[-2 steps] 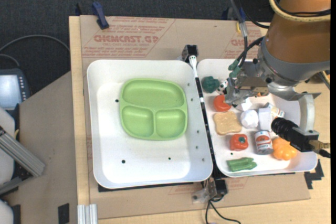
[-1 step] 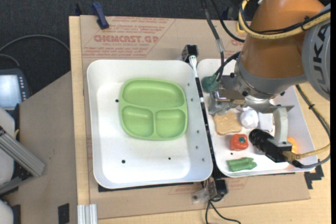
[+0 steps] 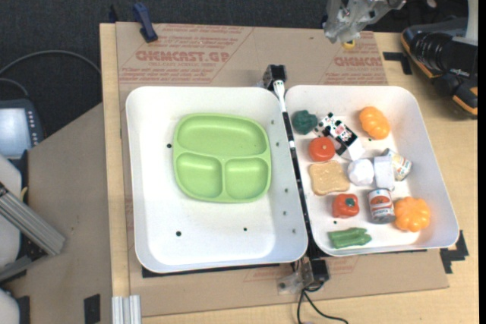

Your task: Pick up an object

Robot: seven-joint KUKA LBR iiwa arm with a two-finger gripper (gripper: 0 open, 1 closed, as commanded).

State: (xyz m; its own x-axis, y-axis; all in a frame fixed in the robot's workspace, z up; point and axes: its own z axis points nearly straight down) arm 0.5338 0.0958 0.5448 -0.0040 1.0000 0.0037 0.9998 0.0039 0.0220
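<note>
Bench stock, viewed from above.

1. My gripper point(image 3: 343, 33): raised over the brown board past the right bin's twelve o'clock rim, nothing held. Whether my hand is open or closed I cannot tell from this angle.
2. Left bin point(image 3: 152, 231): holds one green divided plate point(image 3: 222, 157), three compartments, lying flat near the bin's centre.
3. Right bin point(image 3: 433, 178): holds all the small items, every one well apart from my gripper.
 - Dark green lump point(image 3: 304, 121), at eleven o'clock in the bin.
 - Black-and-white toy point(image 3: 336, 130), just beside the lump toward three o'clock.
 - Orange fruit point(image 3: 373, 122), at one o'clock.
 - Red round piece point(image 3: 321, 149), beneath the toy.
 - Toast slice point(image 3: 328, 178), at nine o'clock, lying flat.
 - White pieces point(image 3: 372, 171), clustered near centre, too bunched to sort.
 - Red tomato-like item point(image 3: 345, 206), at seven o'clock.
 - Small can point(image 3: 380, 206), upright, beside it.
 - Orange pumpkin point(image 3: 411, 215), at four o'clock, touching or nearly touching the can.
 - Green pod point(image 3: 349, 238), at six o'clock by the rim.
4. Blue clamp point(image 3: 144, 21): on the board's edge, at eleven o'clock of the left bin.
</note>
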